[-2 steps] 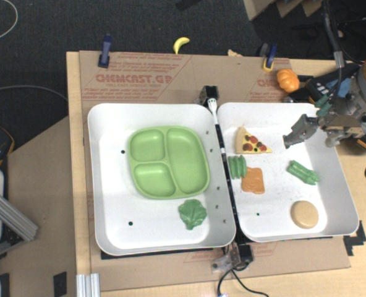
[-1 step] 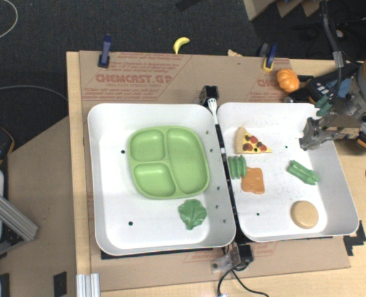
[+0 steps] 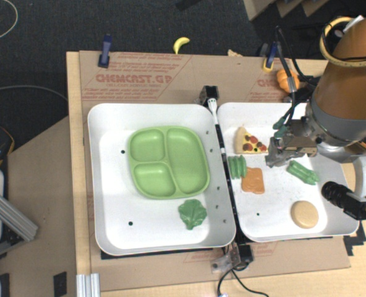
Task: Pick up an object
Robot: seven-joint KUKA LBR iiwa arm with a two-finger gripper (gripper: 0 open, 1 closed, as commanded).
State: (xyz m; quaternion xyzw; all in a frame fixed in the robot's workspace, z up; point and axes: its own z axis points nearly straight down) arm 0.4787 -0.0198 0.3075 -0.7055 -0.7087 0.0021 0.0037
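Green pepper piece (image 3: pixel 302 172) lies flat in right bin (image 3: pixel 276 228), long axis running upper-left to lower-right, just beside the gripper (image 3: pixel 280 156) hovering over it; fingers' state cannot be told.

Red print "CHEMCAST G P" on brown board (image 3: pixel 133 79); smaller lines unreadable.
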